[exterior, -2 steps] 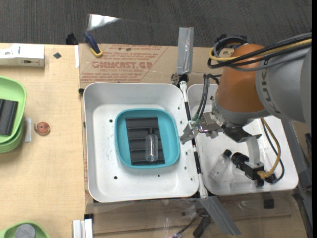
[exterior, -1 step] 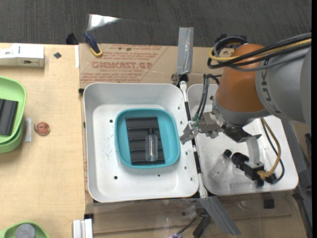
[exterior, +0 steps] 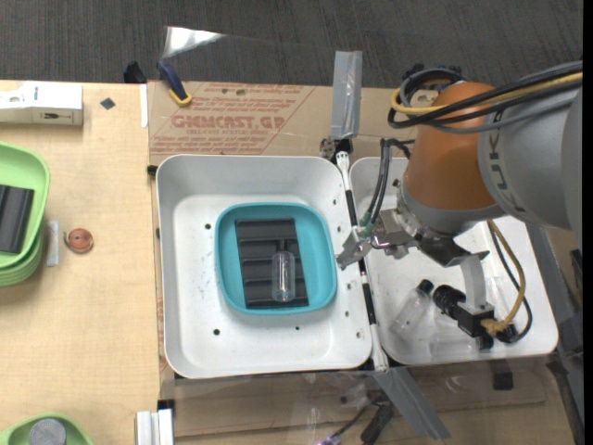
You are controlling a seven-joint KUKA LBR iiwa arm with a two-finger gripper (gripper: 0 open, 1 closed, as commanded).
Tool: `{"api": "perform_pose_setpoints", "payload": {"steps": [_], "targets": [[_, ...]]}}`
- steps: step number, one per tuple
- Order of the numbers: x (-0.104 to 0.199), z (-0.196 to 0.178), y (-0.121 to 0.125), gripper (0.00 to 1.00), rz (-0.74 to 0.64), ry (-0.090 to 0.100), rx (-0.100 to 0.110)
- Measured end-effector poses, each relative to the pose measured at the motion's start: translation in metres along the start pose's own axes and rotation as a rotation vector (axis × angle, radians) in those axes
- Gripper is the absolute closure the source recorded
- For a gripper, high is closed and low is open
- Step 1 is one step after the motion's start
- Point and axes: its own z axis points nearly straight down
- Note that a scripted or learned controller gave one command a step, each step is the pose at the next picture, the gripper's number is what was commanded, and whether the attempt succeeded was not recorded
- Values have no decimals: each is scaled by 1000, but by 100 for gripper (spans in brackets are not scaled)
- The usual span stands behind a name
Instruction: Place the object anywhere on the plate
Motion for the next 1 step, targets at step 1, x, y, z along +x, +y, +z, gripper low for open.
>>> {"api": "perform_pose_setpoints", "payload": {"steps": [1], "targets": [[0,0,0,0,0,0,0]]}}
